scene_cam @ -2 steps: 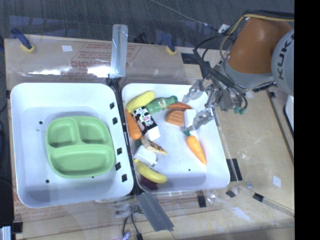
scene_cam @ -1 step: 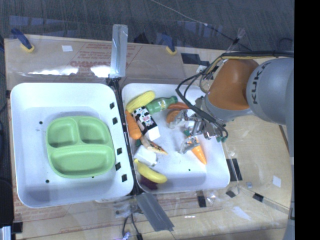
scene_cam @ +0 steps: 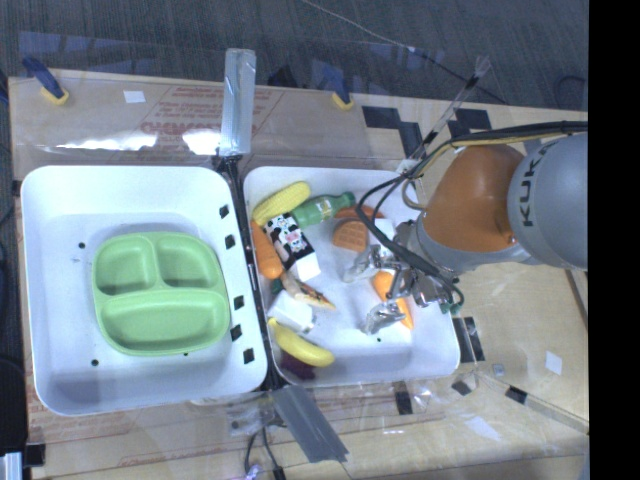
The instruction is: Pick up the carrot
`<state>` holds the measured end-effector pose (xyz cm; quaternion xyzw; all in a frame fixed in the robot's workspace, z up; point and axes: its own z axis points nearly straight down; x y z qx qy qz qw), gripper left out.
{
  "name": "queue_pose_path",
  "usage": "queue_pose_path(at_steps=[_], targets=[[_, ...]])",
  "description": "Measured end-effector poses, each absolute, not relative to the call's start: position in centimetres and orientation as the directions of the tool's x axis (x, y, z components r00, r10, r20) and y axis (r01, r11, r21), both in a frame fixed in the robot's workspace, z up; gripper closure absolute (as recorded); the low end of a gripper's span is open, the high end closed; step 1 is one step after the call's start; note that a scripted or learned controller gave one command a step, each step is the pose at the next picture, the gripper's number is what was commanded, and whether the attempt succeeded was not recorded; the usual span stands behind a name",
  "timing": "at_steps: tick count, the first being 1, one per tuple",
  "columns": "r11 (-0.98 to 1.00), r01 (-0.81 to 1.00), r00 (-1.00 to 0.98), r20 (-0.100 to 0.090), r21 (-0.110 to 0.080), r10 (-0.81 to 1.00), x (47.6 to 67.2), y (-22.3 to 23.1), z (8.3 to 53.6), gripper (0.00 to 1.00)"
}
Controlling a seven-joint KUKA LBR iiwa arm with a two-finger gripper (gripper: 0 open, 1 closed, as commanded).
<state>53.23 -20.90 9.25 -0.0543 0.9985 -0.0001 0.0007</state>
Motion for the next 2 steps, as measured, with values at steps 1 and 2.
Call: queue_pose_path(at_steps=[1, 2], targets=[[0.993, -0.119, -0.993, -0.005, -0.002, -0.119, 53.5, -20.7, 10.4, 1.0], [0.955, 0.296, -0.955, -0.005, 0.001, 0.296, 55.2, -16.2, 16.7, 1.0]])
